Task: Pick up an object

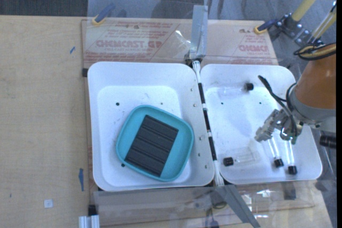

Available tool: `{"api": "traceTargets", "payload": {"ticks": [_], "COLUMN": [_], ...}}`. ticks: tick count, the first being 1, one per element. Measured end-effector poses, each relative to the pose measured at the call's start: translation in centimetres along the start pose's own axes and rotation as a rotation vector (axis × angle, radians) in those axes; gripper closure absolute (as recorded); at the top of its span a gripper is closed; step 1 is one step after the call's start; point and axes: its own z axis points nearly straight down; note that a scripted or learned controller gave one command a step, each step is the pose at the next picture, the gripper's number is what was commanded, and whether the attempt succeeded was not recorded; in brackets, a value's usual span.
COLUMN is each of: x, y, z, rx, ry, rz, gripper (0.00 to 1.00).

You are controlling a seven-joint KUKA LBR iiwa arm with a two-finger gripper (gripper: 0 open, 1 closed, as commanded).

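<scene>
Nearest my viewpoint, the orange-banded arm [320,88] reaches in from the right and hangs over the right bin [307,171], while the left bin [99,125] holds the largest candidate, a teal tray [181,139] with a dark ribbed block [152,145] lying in it, untouched and well apart from the gripper. I find the gripper [273,131] low over the right bin among small clear tubes with black caps [285,156]; I cannot tell how it is set. I judge the pick not yet made: nothing is visibly lifted.
</scene>
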Motion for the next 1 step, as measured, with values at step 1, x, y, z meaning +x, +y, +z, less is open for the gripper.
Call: {"api": "traceTargets", "payload": {"ticks": [1], "x": [0.92], "y": [10.04], "z": [-6.72], "rx": [-0.001], "ry": [-0.004], "rz": [0.169], "gripper": [1.00]}}
